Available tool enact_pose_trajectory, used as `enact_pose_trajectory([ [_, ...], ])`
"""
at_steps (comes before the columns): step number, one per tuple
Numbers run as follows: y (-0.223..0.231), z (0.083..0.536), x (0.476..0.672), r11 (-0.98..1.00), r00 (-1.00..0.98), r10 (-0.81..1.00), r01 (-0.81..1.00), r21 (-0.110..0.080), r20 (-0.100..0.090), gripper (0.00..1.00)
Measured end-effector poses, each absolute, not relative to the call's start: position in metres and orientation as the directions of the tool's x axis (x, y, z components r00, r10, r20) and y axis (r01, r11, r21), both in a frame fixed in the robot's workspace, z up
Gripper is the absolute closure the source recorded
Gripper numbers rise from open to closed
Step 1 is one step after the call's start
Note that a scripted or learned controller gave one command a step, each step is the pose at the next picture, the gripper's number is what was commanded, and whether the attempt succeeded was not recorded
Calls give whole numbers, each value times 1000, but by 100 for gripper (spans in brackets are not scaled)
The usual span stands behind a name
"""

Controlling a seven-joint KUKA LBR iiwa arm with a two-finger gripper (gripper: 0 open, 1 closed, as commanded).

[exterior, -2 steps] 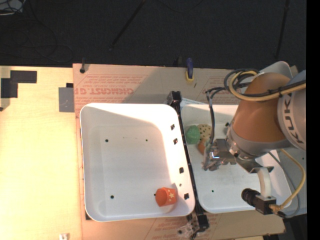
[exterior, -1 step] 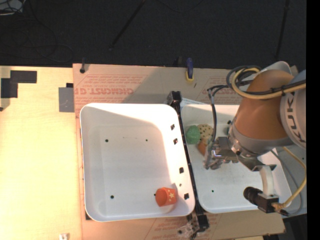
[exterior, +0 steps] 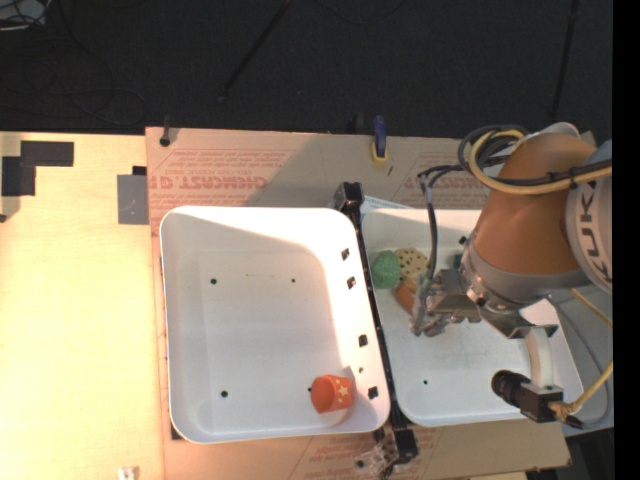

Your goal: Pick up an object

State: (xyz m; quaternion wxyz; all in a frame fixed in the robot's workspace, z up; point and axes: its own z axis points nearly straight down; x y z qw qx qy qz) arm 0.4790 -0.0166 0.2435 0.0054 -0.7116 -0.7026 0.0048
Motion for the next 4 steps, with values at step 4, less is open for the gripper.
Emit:
enact_pose_trajectory([
  [4, -84, 319, 478, 5, -5, 1000, 1000, 15, 1, 100],
])
